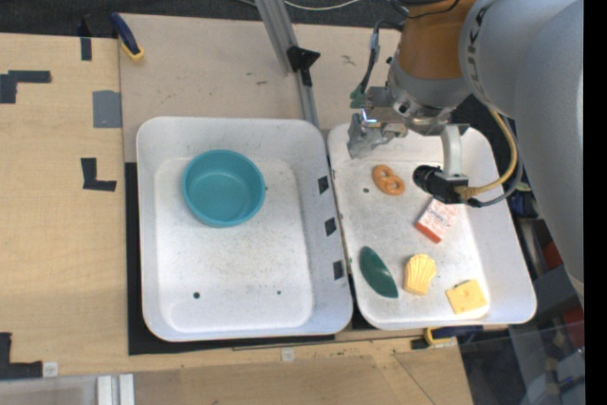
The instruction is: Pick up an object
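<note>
One round teal bowl sits in the speckled left bin.

pretzel near claw, left bin roomy

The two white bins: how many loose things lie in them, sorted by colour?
Teal: 1, the bowl
Orange-brown: 1, the pretzel
Red and white: 1, the small box
Green: 1, the leaf-shaped piece
Yellow: 2, the shell and the block
Total: 6
</note>
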`<move>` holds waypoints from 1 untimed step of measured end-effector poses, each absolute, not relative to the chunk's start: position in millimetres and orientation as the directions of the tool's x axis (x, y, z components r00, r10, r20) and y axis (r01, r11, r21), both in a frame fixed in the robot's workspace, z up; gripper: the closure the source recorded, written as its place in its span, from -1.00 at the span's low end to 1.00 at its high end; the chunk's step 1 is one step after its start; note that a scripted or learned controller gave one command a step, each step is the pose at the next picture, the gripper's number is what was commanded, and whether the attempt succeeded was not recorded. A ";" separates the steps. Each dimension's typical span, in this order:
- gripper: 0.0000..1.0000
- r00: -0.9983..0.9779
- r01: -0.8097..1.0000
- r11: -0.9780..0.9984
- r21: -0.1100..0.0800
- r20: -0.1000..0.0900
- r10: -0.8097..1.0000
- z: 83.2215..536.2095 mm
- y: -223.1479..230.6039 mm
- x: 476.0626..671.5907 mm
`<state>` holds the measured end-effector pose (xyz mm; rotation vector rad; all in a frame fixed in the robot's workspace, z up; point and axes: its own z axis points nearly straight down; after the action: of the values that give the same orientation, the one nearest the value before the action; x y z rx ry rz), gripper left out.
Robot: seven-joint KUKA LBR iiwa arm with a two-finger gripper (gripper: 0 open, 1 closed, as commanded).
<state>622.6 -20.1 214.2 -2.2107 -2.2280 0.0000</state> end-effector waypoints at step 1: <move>1.00 -0.007 1.000 0.007 -0.003 0.002 1.000 206.5 36.1 616.1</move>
<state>616.1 36.1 206.5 -2.2108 -2.2272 0.0016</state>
